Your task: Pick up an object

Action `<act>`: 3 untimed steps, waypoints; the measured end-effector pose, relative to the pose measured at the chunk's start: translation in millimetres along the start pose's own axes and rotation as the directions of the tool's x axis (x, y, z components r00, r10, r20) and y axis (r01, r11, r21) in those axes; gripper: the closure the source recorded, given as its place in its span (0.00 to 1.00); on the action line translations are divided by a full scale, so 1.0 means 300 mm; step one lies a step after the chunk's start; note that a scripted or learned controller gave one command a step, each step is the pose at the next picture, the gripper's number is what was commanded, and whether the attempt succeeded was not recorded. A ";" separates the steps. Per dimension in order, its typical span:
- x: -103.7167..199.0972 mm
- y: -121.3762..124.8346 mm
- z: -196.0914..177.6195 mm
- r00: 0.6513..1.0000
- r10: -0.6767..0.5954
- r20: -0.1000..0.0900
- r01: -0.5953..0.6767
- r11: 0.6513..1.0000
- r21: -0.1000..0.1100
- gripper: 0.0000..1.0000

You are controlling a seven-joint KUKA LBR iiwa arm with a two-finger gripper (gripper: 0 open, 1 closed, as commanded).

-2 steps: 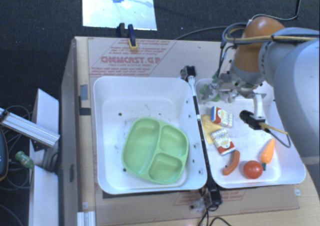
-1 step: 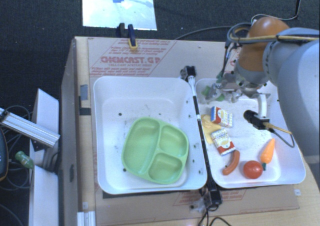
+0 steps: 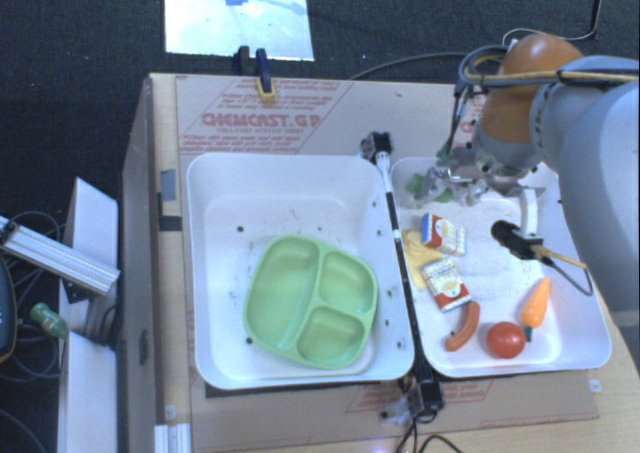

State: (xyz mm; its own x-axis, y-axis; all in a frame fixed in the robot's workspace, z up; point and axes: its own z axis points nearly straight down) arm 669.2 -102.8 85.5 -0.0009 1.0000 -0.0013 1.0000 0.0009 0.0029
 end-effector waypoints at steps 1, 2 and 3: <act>0.024 -0.002 0.002 1.000 -0.003 0.000 0.003 1.000 0.002 0.00; 0.064 -0.002 0.003 1.000 -0.004 -0.001 0.004 1.000 0.002 0.00; 0.062 0.002 -0.034 1.000 -0.005 0.000 0.005 1.000 0.000 1.00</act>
